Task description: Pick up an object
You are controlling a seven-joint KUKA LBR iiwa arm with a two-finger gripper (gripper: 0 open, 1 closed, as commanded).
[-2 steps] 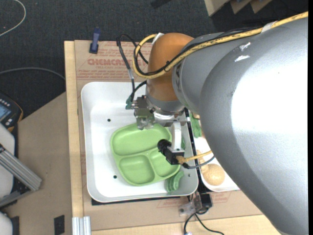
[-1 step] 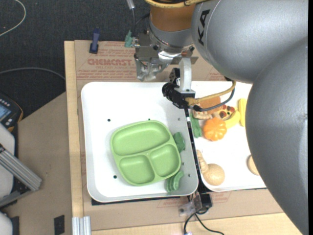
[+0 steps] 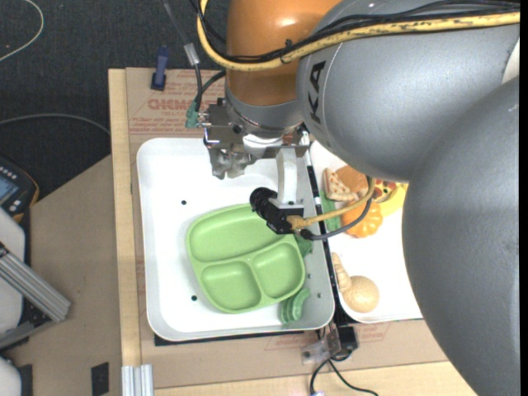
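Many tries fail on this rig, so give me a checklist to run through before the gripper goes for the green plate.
1. Target present: ok. The green plate lies flat in the left bin.
2. Gripper over the target: not ok. The gripper hangs above bare bin floor beyond the plate's far edge.
3. Gripper ready to grasp: cannot tell. The wrist hides it.
4. Room at the plate's rim: cannot tell. Its right edge sits close to the bin wall.
5. Clutter near the plate: ok. The orange toy and beige ball lie in the right bin.
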